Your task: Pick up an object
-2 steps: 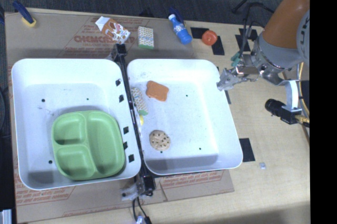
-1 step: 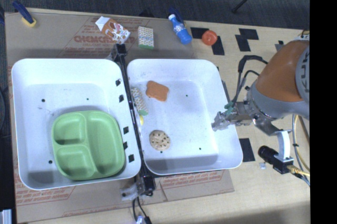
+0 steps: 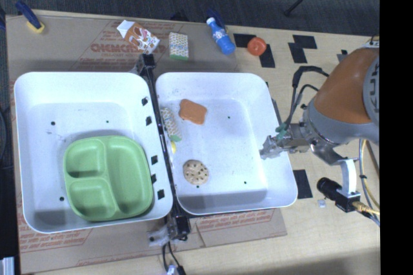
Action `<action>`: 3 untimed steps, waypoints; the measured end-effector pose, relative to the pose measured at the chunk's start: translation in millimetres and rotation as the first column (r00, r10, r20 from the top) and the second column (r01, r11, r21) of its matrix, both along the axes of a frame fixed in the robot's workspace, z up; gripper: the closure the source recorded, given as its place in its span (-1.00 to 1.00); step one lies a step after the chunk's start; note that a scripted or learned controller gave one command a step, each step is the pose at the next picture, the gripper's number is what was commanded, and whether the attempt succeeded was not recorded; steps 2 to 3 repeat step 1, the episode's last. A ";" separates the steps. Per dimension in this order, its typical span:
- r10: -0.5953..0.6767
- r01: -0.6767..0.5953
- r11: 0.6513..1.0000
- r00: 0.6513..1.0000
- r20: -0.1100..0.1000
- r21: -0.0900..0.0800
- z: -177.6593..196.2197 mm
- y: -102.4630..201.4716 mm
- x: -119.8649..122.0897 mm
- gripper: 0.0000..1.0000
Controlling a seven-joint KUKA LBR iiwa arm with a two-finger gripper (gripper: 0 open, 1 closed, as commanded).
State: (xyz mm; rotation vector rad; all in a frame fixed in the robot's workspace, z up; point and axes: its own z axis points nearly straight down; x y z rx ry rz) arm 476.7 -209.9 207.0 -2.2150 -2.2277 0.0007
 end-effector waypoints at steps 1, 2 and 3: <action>-0.001 0.001 1.000 1.000 0.000 0.000 2.3 -1.1 -0.1 1.00; -0.001 0.001 1.000 1.000 0.000 0.000 2.3 -1.1 -0.1 1.00; -0.001 0.001 1.000 1.000 0.000 0.000 2.3 -1.1 -0.1 1.00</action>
